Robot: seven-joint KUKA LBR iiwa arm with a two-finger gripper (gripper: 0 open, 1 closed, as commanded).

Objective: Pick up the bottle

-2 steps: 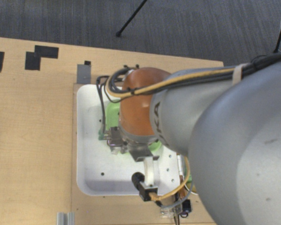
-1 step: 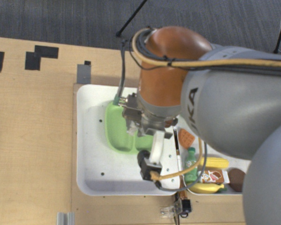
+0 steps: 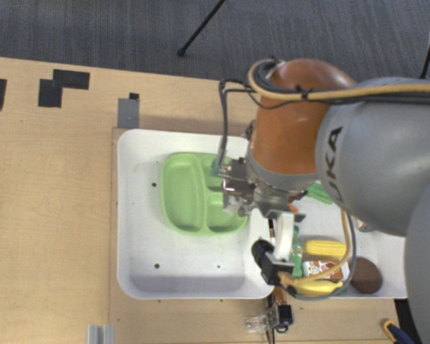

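Observation:
My gripper (image 3: 265,206) hangs low over the wall between the two bins, mostly hidden under the orange wrist band and grey arm. Just right of it, in the right bin (image 3: 384,245), lies a small thing with a white, red and green label (image 3: 316,268), which may be the bottle. It is partly covered by the arm's cable. It sits between a yellow corn cob (image 3: 324,248) and a yellow banana-like piece (image 3: 318,286). I see nothing held in the gripper.
A green divided dish (image 3: 192,195) lies in the left bin (image 3: 137,221), close to the gripper's left side. A brown ball (image 3: 366,275) rests at the right bin's front. A green piece (image 3: 319,192) pokes out from under the arm.

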